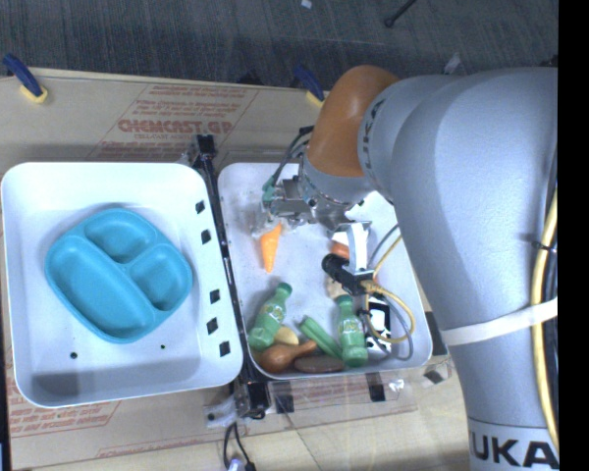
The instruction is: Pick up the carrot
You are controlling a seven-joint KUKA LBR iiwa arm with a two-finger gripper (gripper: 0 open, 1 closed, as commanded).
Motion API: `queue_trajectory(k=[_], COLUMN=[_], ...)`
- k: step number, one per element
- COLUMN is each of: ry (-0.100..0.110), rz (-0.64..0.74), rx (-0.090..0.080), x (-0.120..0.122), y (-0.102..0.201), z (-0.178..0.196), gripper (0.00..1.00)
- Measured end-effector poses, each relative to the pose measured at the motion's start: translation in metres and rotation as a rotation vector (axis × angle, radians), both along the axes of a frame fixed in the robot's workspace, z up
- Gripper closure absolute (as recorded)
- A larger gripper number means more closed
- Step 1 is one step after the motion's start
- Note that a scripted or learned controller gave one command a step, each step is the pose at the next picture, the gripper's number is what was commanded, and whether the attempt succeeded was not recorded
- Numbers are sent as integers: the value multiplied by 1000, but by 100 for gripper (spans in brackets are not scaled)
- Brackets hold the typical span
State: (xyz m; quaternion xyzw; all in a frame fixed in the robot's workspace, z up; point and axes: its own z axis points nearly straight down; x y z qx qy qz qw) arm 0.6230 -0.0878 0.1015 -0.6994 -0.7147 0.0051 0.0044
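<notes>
While the arm is leaning in from the right, this is how the step looks from where I am standing:

Carrot: the carrot (269, 247) is lying on the floor of the right bin (238, 189), in its upper left part, thick end up and tip pointing down toward the pile of toys.

Gripper: the gripper (287, 207) is hanging just above the carrot's top end; whether its fingers are apart or together, I cannot tell, and I am seeing nothing held.

Step in hand: I am judging that the arm is lining up for the descent onto the carrot, with the lift not yet done.

How to do it well: I would be centring the tool over the carrot's thick middle rather than its top end, turning the wrist so the grip closes across the short width, then coming straight down.

Neighbours: the green bottle (270, 315) and the other toys are crowding the bin's lower end, well below the carrot, so the approach is looking free on that side.

Risk: the carrot is tapering and looking smooth, so a pinch near the tip is likely to squirt it away; the bin wall at left is near too.

Left bin: the blue plate (118, 273) is sitting in the left bin (39, 180), apart from all this.
</notes>
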Motion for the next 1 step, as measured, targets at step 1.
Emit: queue_trajectory(k=[1], ry=[-16], rz=[45], rx=[4], x=[-7], y=[67], z=[96], gripper=[100])
